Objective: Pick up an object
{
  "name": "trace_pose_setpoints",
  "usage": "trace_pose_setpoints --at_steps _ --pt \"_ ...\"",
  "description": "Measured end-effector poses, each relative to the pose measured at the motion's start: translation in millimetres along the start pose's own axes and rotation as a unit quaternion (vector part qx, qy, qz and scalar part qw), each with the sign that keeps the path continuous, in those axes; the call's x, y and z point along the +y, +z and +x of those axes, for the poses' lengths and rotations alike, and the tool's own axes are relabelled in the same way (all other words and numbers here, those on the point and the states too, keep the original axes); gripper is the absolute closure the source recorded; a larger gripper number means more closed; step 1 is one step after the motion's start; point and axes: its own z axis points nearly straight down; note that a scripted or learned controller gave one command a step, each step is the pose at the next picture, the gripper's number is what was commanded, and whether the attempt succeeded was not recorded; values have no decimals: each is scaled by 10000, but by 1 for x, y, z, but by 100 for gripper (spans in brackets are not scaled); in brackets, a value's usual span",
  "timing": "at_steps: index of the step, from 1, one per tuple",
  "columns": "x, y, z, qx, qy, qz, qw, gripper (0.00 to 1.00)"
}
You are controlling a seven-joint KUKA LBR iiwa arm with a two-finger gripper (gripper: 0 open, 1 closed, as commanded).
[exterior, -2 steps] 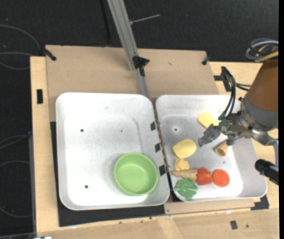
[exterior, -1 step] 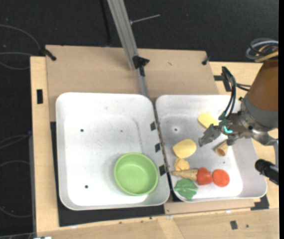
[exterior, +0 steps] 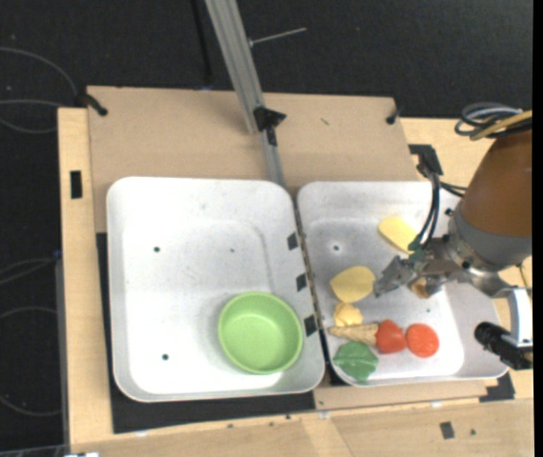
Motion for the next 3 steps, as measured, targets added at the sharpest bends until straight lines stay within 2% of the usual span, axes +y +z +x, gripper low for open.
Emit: trace_pose_setpoints --at_steps 2,3 --pt "4 94 2 -1 9 -28 10000 0" --pt "6 81 2 13 28 -59 10000 100"
